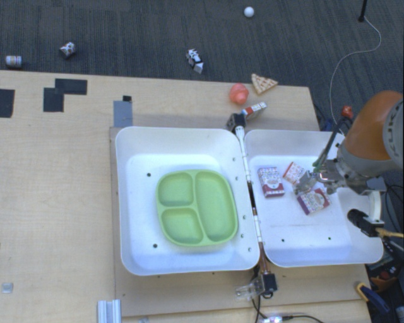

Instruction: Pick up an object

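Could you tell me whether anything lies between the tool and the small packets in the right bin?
Nothing visible does. The tool sits low in the right bin, right among the packets, with no other thing in between; the green tray lies apart in the left bin.

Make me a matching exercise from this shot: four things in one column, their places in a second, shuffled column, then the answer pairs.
Things
1. green tray
2. hand
3. orange ball
4. white ball

Places
A. on the bench beyond the bins
B. in the left bin
C. on the dark floor at the top of the view
D. over the right bin, among small packets

Pairs: 1-B, 2-D, 3-A, 4-C
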`<state>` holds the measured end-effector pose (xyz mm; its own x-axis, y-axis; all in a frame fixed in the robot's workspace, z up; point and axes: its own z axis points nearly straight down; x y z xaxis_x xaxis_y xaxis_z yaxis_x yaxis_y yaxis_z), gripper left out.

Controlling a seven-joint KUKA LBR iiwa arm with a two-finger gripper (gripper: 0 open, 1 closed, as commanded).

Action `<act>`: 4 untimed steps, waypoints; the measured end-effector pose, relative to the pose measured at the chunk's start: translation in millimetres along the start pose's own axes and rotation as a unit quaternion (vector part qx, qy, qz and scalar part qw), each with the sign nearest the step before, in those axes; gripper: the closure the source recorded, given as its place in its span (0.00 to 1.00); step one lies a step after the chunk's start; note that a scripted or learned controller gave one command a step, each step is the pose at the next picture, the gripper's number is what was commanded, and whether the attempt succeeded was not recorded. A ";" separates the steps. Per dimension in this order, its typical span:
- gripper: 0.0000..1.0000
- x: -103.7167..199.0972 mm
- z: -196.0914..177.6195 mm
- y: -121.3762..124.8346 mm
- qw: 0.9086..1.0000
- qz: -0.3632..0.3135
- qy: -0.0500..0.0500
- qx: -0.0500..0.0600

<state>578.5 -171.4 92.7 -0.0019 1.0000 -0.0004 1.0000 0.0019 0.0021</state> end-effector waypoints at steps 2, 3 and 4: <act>1.00 -34.4 -83.1 79.5 1.000 -0.002 -0.001 -0.003; 1.00 -34.5 -227.0 92.0 1.000 -0.002 -0.001 -0.004; 1.00 25.8 -63.5 89.9 1.000 -0.002 0.001 0.000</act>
<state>668.3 -145.4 156.4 -0.0060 1.0000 0.0010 1.0000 0.0060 0.0013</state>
